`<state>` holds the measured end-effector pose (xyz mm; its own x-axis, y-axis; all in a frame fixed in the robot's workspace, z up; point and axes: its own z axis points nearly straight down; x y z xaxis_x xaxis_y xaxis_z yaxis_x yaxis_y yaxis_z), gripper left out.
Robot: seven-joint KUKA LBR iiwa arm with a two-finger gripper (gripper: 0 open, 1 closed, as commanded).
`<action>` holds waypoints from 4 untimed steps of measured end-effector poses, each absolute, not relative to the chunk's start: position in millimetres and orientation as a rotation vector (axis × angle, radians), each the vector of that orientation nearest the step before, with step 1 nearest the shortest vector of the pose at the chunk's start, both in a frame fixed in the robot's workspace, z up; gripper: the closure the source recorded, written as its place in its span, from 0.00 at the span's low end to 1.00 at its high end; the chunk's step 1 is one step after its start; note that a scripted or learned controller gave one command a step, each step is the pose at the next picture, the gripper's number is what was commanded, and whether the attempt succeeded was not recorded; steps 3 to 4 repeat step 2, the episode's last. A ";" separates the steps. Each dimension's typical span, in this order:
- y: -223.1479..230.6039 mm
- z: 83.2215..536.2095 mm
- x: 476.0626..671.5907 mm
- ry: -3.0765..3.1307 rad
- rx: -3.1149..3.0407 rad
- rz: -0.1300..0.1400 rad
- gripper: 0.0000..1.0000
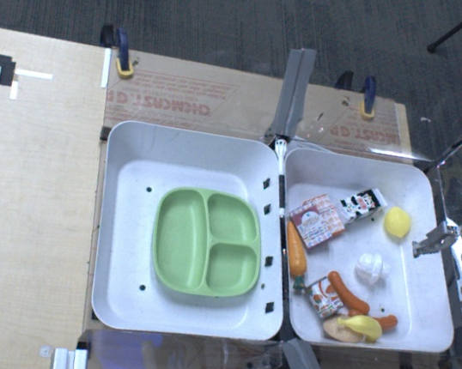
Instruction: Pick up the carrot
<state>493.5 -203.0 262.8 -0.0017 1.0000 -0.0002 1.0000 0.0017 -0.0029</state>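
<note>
So the carrot (295,248) is in the right bin (437,203), lying lengthwise tight along that bin's left wall, leafy end toward the near side. It's pretty hemmed in: a red and white snack packet (317,220) sits just beside its top end, and a smaller printed packet (325,298) is right by its bottom end. Further into the bin there's a black and white carton (361,203), a yellow lemon (396,222), a white crumpled-looking thing (371,267), a sausage (347,292), a banana (355,327) and a small orange piece (385,321) near the front. Can't read anything on the packets, too small. The one bit of writing I can make out is red print on the cardboard (184,94) behind the bins, upside down from here, looks like "CHEMCOAT" or close to it. The left bin (120,223) has a green divided plate (207,242) in the middle with bare white floor all round it. Most open room in the right bin is along its right side, past the white thing. There's metal hardware at the far right edge, but I honestly cannot tell if that's the tool or how it's set. Light wood worktop (27,156) off to the left.
</note>
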 end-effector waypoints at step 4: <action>-161.7 92.0 562.4 -2.415 -2.008 0.001 0.00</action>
